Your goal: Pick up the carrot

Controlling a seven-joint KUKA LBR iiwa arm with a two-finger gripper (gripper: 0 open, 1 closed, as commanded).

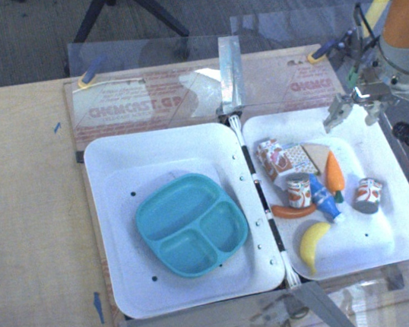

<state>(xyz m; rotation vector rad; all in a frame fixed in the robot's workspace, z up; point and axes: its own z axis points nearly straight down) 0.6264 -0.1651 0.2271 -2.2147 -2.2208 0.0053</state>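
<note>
— Where does the carrot (pixel 333 171) lie?

— In the right bin (pixel 405 189), standing almost upright in the frame, green end pointing down, just beside a blue tube (pixel 324 202) and a tan card (pixel 316 156). A small can (pixel 298 191) and a banana (pixel 313 242) sit near it, lower left.

— And the pincer (pixel 354 109)?

— It hangs over the right bin's far rim, above and slightly to the right of the carrot, apart from it. Its two fingers (pixel 334 114) stand spread wide, nothing between them.

— The other bin?

— The left bin (pixel 116 234) on the counter (pixel 22 226) carries a teal divided plate (pixel 191 224).
</note>
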